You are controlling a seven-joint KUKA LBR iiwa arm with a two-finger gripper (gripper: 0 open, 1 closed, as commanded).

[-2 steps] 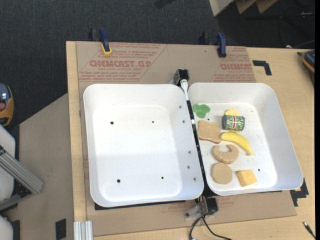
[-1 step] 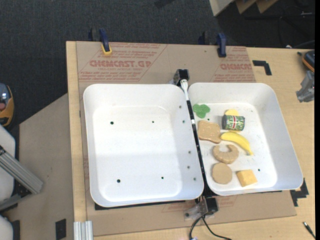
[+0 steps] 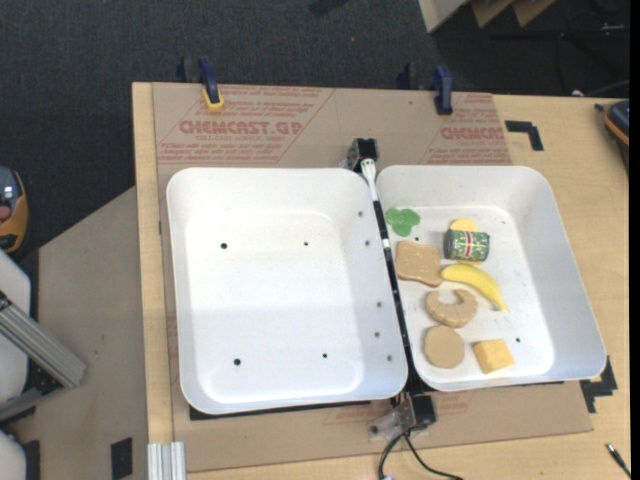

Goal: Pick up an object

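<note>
right bin (image 3: 560, 268) has toy food bunched by its left wall, banana (image 3: 474, 282), can (image 3: 467, 243), bread slice (image 3: 417, 263), cheese cube (image 3: 493, 355), left bin (image 3: 200, 298) wide open, can't tell on jaws

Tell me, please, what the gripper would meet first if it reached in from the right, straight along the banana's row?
Kept low, probably the right bin's outer wall; clearing that, the banana, with bare bin floor between them. Height is unclear from above.
</note>
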